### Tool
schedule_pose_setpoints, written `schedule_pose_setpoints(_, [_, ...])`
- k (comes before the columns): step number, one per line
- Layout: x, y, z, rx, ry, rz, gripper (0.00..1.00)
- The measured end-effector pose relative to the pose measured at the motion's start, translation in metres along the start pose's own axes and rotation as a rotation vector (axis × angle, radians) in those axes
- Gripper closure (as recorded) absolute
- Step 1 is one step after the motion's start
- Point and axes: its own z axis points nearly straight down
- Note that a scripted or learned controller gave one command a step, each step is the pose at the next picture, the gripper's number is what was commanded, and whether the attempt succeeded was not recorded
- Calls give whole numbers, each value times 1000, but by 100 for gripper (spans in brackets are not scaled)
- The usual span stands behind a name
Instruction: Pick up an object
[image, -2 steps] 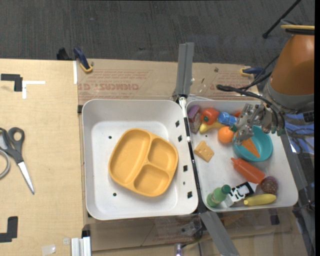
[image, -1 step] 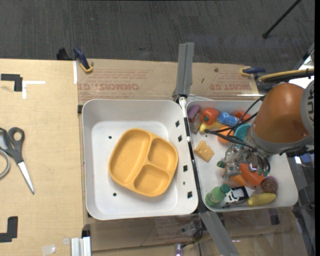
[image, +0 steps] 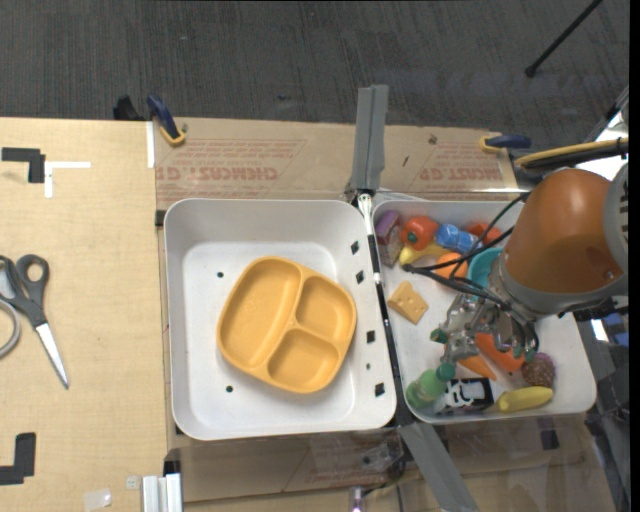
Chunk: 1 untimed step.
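The right white bin (image: 572, 345) holds several toy foods: a tan cheese wedge (image: 408, 300), a red pepper (image: 420, 232), a blue piece (image: 456, 238), a teal cup (image: 484, 266), a green bottle (image: 428, 386), a black-and-white item (image: 468, 394), a yellow banana (image: 525, 399) and a brownish-purple fruit (image: 538, 370). My gripper (image: 462, 335) hangs low over the bin's middle, right of the cheese and just above the green bottle. An orange piece (image: 492, 350) lies partly under it. The arm's orange band (image: 560, 235) hides the bin's right part.
The left white bin (image: 190, 330) holds a yellow divided plate (image: 288, 324). A grey post (image: 370, 140) stands behind the seam between the bins. Scissors (image: 38, 312) lie on the wooden bench at far left. Blue clamps (image: 165, 118) hold the cardboard at the back.
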Motion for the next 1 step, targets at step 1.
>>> schedule_pose_setpoints(1, [-5, -43, -67, 0, -3, -363, 100])
